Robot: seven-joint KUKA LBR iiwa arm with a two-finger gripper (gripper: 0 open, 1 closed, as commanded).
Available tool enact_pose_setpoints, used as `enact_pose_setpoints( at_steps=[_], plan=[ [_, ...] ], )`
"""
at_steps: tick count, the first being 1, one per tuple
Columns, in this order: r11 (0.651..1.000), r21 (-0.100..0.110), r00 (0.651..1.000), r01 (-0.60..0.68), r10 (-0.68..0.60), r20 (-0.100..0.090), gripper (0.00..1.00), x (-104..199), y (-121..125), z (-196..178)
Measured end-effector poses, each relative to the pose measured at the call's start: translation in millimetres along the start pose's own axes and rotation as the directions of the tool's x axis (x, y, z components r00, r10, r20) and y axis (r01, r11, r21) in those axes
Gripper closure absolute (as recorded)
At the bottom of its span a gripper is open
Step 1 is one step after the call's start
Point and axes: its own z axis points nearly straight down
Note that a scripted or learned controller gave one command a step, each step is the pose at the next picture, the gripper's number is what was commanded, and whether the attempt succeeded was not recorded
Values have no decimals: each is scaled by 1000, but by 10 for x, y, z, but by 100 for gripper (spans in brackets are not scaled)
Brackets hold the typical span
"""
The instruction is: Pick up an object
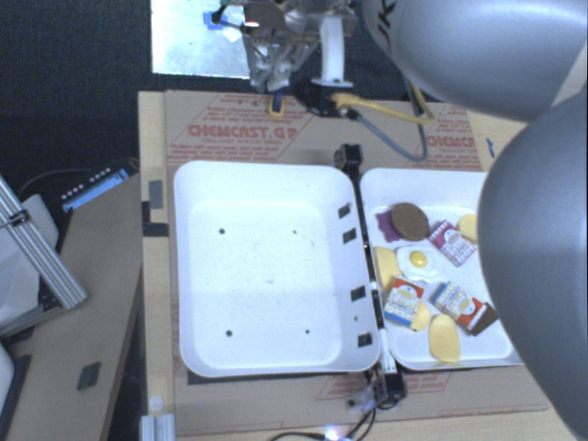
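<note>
Grey arm link (542, 246) sits closest to the lens, blurred, covering the right side of the frame and overlapping the right bin's (404, 358) far-right edge. Second big grey segment (478, 35) crosses the top right.

Gripper (273, 81) is up at the top, above the cardboard sheet (239, 131) behind the bins, well apart from both bins. Fingers point down and look drawn close together at the tips, nothing between them. Small yellow bit (275, 107) on the cardboard just below the tips; can't tell what it is.

Left bin (266, 274): white, shallow, rounded corners, floor bare apart from four small dark dots. Plenty of open room there. Black clips (353, 237) run down the seam where the two bins meet.

Right bin holds all the objects, clustered and mostly touching:
- brown round disc (410, 220) near the back edge
- fried egg (418, 262), white with yellow yolk, centre
- red-and-white packet (450, 243) just right of the egg
- yellow piece (387, 266) left of the egg, near the seam wall
- small carton, blue, red and white (402, 303), front left
- second printed packet (457, 301) to its right, partly under the arm link
- yellow oval piece (445, 338) nearest the front rim

Little free floor between items; the clear strip in that bin is along the back-left corner.
</note>
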Motion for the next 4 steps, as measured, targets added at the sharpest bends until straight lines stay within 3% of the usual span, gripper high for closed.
enact_pose_setpoints(
  at_steps=[4],
  plan=[
    [1000, 0, 1000, 0, 0, 0, 100, 0, -1, -58]
  ],
)
